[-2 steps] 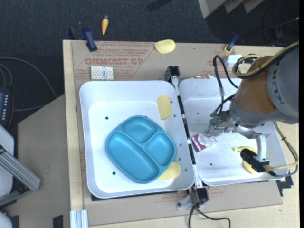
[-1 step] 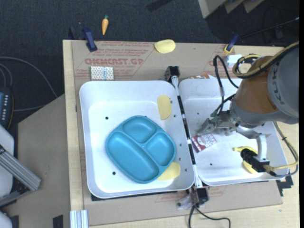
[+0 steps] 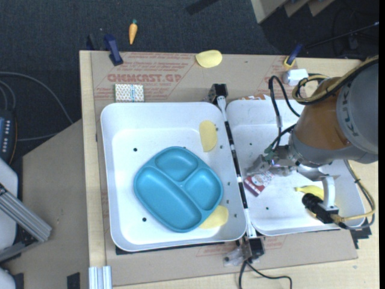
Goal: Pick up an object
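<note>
Just below jaws [image 3: 269, 159] — pkt [image 3: 257, 180]

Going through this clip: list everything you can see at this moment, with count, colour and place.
Bins: 2, white, side by side on the bench; left bin, right bin.
Divided plate: 1, blue, three compartments, middle of the left bin.
Flat yellow pieces: 3; one on the left bin's right wall, one under the plate's lower right edge, one on the bench behind the bins.
Red and white packet: 1, right bin, near its left wall.
Small yellow item: 1, right bin, lower right.
Patterned sponge-like block: 1, pale, bench behind the left bin.
Toy carrot: 1, orange, floor beyond the bench.
Arm: 1, grey with orange band, over the right bin.
Gripper: 1, just above the packet.
</note>
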You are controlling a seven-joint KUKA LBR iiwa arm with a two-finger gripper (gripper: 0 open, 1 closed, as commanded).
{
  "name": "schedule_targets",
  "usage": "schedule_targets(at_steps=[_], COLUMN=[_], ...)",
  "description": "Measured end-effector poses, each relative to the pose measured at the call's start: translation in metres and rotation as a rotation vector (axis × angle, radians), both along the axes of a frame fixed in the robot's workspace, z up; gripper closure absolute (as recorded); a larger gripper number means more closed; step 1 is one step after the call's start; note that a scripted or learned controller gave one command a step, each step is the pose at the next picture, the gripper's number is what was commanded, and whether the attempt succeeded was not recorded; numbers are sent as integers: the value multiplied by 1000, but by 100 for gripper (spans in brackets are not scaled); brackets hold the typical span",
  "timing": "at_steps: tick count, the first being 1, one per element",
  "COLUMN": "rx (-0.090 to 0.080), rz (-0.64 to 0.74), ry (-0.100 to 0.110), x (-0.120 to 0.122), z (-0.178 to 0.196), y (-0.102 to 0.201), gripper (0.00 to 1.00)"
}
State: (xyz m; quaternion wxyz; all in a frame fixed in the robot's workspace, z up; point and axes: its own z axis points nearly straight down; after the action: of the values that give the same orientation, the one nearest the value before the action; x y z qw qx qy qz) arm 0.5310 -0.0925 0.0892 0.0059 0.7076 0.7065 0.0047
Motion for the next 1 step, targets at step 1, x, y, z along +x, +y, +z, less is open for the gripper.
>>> schedule_targets(at_steps=[1], rx=[2], rz=[1], ry=[2], x=[-5], z=[0], y=[-4], gripper=[0])
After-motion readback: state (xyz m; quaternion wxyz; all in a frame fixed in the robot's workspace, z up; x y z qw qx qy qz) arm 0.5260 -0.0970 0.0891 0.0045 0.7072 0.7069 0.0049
